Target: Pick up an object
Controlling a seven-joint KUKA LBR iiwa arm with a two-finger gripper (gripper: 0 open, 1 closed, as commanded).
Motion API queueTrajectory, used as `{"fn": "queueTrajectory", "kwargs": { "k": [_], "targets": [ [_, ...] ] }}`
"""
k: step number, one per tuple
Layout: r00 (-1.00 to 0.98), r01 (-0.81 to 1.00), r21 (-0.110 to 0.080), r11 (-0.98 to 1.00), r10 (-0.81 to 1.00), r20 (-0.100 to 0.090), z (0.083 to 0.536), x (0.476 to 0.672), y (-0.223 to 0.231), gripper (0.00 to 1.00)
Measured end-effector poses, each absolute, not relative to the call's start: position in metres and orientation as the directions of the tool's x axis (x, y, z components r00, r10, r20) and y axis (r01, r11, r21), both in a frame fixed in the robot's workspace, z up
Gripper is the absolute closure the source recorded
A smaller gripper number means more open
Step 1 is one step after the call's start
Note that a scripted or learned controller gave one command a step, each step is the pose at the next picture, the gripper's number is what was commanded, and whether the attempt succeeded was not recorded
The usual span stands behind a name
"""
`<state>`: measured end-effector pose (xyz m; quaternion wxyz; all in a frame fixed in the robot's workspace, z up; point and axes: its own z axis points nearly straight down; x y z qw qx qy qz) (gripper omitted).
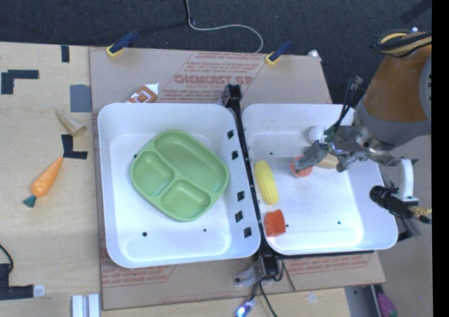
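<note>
**A:** What's in reach, starting at the near rim?

**B:** In the right-hand shallow white bin I see a small orange-red block at the near-left corner. It looks like rigid plastic, light, and I'd judge its flat sides suit a pinch across them. Just beyond it lies a yellow plastic corn cob, long axis running near to far. I'd guess it's light, hard and a bit slick, so I'd take it across the middle.

**A:** And the end effector?

**B:** The end effector hangs further back over the same bin, right at a small reddish piece with something tan beside it. I can't tell whether it is spread, closed or holding anything. The grey wrist hides that, and the piece is too blurred to name.

**A:** The other bin?

**B:** It holds a green divided plastic plate, broad and awkward to pinch.
</note>
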<state>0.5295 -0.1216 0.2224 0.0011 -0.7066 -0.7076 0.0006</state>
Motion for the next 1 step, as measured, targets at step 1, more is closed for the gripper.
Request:
{"fn": "queueTrajectory", "kwargs": {
  "k": [1],
  "targets": [
    [0.002, 1.0, -0.007, -0.002, 1.0, 0.0, 0.1067, 0.5378, -0.1688, 0.0]
  ]
}}
